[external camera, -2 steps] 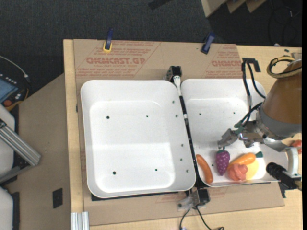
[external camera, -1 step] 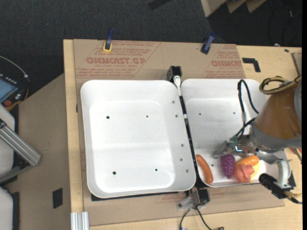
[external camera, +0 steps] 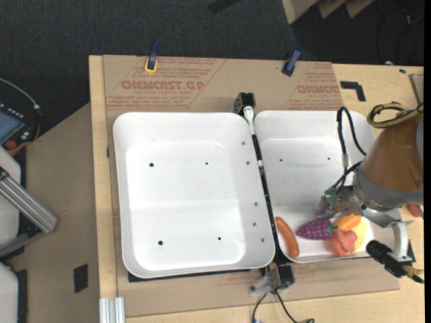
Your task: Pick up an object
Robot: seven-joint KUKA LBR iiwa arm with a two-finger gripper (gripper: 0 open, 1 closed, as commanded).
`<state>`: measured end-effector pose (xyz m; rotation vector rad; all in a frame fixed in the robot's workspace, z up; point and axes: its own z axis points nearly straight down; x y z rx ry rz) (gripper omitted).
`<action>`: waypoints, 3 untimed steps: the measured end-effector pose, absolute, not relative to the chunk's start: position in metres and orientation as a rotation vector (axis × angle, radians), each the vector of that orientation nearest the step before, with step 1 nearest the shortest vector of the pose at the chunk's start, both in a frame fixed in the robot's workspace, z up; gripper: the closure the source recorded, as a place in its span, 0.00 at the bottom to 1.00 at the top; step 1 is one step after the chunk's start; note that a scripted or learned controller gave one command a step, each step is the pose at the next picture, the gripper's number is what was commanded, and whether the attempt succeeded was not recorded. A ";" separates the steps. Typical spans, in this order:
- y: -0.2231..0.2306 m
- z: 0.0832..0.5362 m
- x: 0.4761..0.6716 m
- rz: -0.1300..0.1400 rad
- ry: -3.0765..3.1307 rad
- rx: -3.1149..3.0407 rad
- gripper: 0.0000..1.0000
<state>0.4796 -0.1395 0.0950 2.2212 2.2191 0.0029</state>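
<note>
In the right bin (external camera: 303,153), near its front edge, lie several toy foods: an orange sausage-shaped piece (external camera: 287,237), a purple grape bunch (external camera: 315,229), a red-pink piece (external camera: 342,242) and a yellow-orange piece (external camera: 353,223). The gripper (external camera: 338,206) hangs low over this cluster, just above the grapes and the yellow piece. The grey wrist and orange band (external camera: 397,157) cover it from above.
The left bin (external camera: 185,194) sits beside the right one, with a black divider strip (external camera: 259,173) between them. Both rest on a brown cardboard sheet (external camera: 202,79) with blue clips at the back. A black cable (external camera: 343,136) loops above the right bin.
</note>
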 end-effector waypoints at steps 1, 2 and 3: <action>-0.139 0.095 0.479 0.003 2.219 2.222 0.00; -0.210 0.228 0.486 0.005 2.203 2.214 0.00; -0.150 0.268 0.491 0.005 2.223 2.212 0.00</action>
